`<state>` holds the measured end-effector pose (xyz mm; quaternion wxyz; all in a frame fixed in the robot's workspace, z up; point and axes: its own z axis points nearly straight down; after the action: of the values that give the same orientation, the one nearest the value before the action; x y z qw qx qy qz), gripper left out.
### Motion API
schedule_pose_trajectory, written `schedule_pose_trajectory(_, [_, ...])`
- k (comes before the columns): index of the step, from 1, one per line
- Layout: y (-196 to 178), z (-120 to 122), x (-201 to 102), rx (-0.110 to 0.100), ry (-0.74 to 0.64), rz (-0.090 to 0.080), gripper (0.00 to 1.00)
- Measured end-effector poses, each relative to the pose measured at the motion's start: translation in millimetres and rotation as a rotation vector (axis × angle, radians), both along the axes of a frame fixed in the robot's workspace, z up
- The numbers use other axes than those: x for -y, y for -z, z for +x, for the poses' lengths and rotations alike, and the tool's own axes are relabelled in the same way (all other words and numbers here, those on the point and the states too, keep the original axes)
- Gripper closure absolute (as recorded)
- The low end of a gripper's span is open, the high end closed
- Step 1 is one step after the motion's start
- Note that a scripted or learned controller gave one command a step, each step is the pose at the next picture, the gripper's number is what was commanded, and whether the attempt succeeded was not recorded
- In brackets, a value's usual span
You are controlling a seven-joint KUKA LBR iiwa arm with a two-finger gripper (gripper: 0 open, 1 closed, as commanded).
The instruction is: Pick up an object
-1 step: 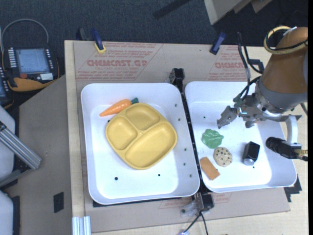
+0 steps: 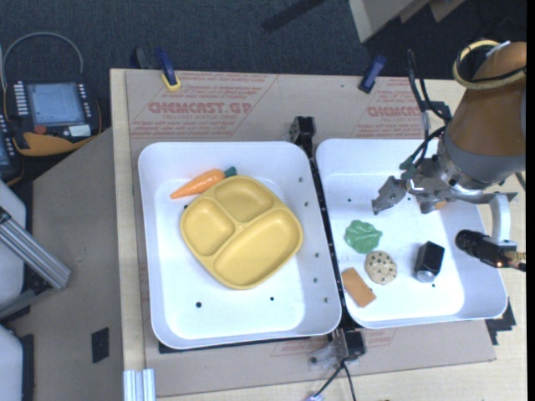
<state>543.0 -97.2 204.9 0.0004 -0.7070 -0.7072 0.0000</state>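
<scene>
1. In the right bin [image 2: 476, 303] four small things lie loose in the near half: a green leafy piece [image 2: 363, 236], a round speckled cookie [image 2: 380, 266] just below it, an orange wedge [image 2: 359, 286] beside the cookie toward the bin's inner wall, and a small black block [image 2: 429, 260] off to the right, apart from the rest.
2. The hand [image 2: 391, 197] hangs over the upper middle of that same bin, above and a little to the right of the green leafy piece, with bare white floor under it.
3. Nothing sits between its fingers; from where I stand the dark fingertips blur together, so I cannot tell whether they are spread or pressed together.
4. The arm [image 2: 489, 119] comes in from the right, its orange band sitting above the grey wrist.
5. The left bin [image 2: 155, 249] holds a yellow divided plate [image 2: 241, 231] lying flat near its middle, with a toy carrot [image 2: 198, 183] touching the plate's far left edge.
6. Both bins rest side by side on a brown board [image 2: 125, 182] on the counter.
7. A handheld control pendant [image 2: 52, 111] lies beyond the board at the far left.
</scene>
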Motion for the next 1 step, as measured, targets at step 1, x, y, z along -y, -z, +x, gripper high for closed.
schedule_pose_trajectory(1, [55.2,8.2,1.8,-0.003,0.001,0.000,0.00])
